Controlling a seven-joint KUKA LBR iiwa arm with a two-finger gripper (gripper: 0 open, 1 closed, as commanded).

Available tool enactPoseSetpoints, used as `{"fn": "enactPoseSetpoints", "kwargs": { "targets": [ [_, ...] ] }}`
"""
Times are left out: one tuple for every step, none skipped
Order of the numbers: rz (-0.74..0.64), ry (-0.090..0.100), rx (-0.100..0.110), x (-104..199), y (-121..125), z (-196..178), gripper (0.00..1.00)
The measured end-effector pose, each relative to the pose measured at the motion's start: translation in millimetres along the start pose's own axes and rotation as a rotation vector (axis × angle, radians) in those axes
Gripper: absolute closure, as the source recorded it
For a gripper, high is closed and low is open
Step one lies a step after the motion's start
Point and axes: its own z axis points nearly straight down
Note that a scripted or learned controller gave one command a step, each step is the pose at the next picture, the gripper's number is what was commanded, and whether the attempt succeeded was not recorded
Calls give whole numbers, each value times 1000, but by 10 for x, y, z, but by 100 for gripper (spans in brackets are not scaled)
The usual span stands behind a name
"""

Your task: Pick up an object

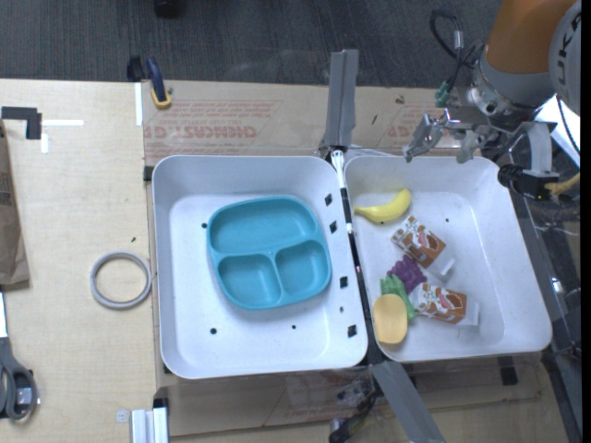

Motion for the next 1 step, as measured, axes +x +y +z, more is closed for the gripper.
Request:
{"fn": "enactPoseSetpoints", "kwargs": {
  "targets": [
    [-46,0,2,15,-409,885,0]
  ]
}}
